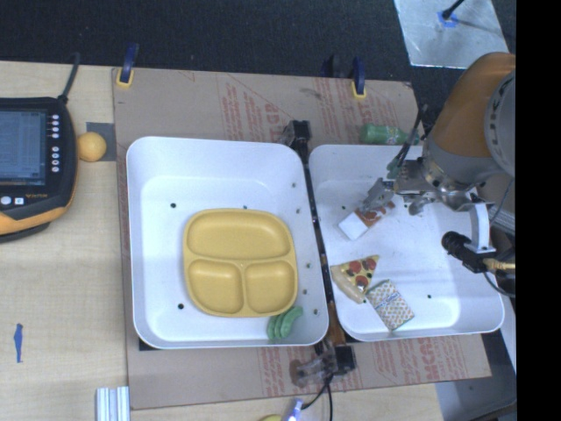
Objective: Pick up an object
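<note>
In the right bin [438, 318] lie a pizza slice toy [355, 275], a small patterned packet [389, 305] and a white block with a red end [359, 224]. My gripper [380, 196] hangs over the upper part of this bin, its tips just above and beside the white block. Nothing shows between its fingers. The left bin [158, 235] holds a yellow divided plate [239, 261] and a green toy [284, 324] at its front right corner.
A teach pendant [31, 165] and an orange ball [91, 146] lie left of the bins. A green object [382, 134] rests on the cardboard behind the right bin. Blue clamps hold the cardboard at the back edge.
</note>
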`<state>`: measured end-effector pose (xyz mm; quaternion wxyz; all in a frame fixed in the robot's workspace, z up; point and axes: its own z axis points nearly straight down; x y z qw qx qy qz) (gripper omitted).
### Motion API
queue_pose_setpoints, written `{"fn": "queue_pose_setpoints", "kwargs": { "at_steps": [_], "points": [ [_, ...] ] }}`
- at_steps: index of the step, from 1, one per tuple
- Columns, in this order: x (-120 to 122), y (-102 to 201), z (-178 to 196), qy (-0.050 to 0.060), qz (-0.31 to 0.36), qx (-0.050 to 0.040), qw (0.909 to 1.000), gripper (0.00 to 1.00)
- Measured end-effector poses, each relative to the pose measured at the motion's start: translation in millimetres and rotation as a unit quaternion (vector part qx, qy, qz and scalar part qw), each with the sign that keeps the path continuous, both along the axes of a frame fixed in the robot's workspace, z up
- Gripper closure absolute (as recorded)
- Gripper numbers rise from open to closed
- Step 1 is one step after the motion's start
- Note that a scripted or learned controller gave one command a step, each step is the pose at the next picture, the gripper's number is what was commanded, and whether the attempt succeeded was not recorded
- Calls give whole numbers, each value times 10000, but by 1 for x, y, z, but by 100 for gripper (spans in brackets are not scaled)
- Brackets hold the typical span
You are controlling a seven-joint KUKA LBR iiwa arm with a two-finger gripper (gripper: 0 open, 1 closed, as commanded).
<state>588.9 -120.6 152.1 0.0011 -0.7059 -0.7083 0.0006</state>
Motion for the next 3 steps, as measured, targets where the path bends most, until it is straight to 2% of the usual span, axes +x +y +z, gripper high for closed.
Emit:
{"fn": "queue_pose_setpoints", "kwargs": {
  "at_steps": [1,2,3],
  "points": [
    [42,-15,-60,3,4,-2,10000,0],
    [43,-15,-49,-1,36,-4,10000,100],
    [43,-15,-49,3,36,-2,10000,0]
  ]
}}
